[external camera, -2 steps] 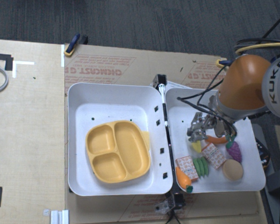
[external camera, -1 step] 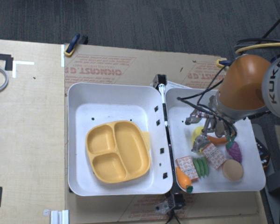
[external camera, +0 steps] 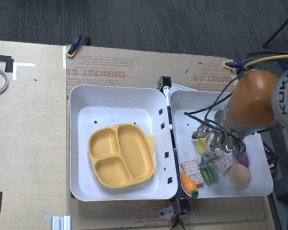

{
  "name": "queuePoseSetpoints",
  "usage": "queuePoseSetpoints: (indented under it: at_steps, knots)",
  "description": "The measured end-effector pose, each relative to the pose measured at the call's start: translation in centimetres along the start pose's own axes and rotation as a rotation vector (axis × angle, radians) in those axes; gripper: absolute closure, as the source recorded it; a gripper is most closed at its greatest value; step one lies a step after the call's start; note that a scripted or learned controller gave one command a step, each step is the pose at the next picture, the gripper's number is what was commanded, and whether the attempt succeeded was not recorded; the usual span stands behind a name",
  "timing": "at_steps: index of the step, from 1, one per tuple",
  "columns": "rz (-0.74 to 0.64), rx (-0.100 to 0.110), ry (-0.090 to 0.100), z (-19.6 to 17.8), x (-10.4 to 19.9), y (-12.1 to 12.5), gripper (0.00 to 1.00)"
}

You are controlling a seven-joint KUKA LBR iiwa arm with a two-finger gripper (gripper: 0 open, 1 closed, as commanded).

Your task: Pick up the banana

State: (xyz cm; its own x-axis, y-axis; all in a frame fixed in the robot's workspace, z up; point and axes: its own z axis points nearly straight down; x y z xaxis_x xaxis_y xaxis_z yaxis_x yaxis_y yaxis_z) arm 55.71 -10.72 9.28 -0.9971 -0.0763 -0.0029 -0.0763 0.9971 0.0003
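The banana (external camera: 202,144) is a yellow piece lying in the right bin (external camera: 182,114), near its middle. Part of it is hidden under the gripper. My gripper (external camera: 214,150) hangs below the orange wrist band, low over the bin. It sits just right of the banana, touching or nearly touching it. Cables and the wrist body cover its tips.
Also in the right bin are a green pod-like item (external camera: 209,175), an orange carrot (external camera: 189,183), a printed packet (external camera: 191,169), a tan egg-shaped ball (external camera: 239,175) and a purple item (external camera: 242,158). A yellow three-compartment plate (external camera: 121,155) lies in the left bin (external camera: 80,133).
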Motion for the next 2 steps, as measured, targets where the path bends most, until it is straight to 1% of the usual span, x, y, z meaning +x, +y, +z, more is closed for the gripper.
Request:
queuePoseSetpoints:
  at_steps: [1, 2]
  knots:
    - [0.003, 0.000, -0.005, -1.03, -0.16, 0.00, 1.00]
    - [0.003, 0.000, -0.005, -1.03, -0.15, 0.00, 0.00]
